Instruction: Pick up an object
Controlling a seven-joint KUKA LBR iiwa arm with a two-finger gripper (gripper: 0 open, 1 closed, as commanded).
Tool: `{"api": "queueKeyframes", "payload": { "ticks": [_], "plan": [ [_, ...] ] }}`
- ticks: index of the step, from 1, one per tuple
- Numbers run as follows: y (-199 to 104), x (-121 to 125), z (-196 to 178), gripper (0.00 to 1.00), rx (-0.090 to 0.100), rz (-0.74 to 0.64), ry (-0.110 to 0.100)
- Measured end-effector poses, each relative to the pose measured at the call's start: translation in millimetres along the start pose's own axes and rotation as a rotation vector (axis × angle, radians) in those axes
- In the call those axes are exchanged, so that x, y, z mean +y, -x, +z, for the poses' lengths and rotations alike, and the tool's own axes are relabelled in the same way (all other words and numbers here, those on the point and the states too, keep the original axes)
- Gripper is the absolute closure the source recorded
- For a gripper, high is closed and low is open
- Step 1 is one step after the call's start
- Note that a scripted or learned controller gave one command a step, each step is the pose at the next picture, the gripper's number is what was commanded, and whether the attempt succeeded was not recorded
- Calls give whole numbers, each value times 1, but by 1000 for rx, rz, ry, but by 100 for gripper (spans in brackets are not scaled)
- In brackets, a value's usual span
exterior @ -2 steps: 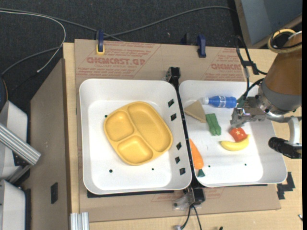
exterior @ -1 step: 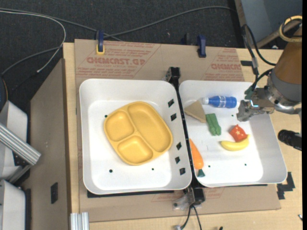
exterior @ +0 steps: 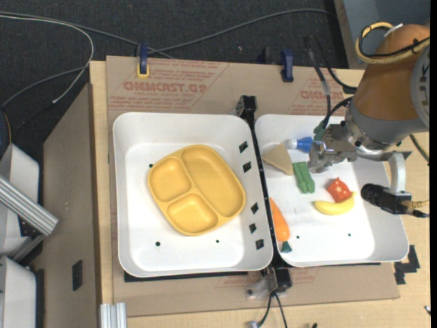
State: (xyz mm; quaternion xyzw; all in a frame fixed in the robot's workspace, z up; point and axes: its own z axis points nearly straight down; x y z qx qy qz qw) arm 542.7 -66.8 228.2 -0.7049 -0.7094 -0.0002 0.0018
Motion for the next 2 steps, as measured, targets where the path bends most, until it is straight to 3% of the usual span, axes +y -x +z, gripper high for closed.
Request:
{"api": "queueKeyframes", "payload": {
  "ticks": [2],
  "plan": [
    [-104,25,-16,100,0,-1,4]
  ]
}}
